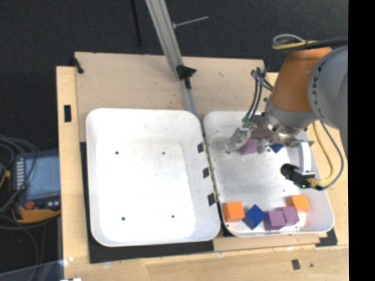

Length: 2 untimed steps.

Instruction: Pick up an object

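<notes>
1. The arm (pixel 304 86) reaches in from the right; its gripper (pixel 252 142) hangs over the upper part of the right bin (pixel 252 180).
2. A purple block (pixel 249 147) sits between the fingers, which are clenched on it.
3. A small blue block (pixel 276 148) shows just right of the gripper, partly hidden by the wrist.
4. Along the right bin's lower edge lie an orange block (pixel 233 211), a blue block (pixel 255 216), two purple blocks (pixel 281 218) touching each other, and a second orange block (pixel 300 202).
5. The left bin (pixel 146 174) stands beside the right one on the bench (pixel 129 75).
</notes>
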Available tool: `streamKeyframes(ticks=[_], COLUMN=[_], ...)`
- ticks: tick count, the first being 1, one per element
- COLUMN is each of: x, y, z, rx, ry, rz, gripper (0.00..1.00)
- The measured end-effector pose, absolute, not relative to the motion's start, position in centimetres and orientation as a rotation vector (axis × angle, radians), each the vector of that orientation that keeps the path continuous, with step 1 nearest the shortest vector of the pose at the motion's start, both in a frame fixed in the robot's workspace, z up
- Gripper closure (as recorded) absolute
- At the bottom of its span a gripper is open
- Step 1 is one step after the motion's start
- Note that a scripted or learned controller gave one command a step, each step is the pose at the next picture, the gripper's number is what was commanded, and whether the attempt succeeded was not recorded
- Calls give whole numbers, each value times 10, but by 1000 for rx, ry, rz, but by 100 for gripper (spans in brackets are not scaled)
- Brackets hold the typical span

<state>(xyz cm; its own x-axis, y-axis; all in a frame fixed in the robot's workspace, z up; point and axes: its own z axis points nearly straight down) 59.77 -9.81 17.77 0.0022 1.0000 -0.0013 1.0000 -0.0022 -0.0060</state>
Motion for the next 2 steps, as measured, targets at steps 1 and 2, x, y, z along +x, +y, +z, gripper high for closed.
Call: streamKeyframes(ticks=[1,2], x=[594,594], y=[-101,-102], z=[115,97], rx=[-2222,-2227], ry=[-2216,-2218], rz=[8,2], gripper=[0,0])
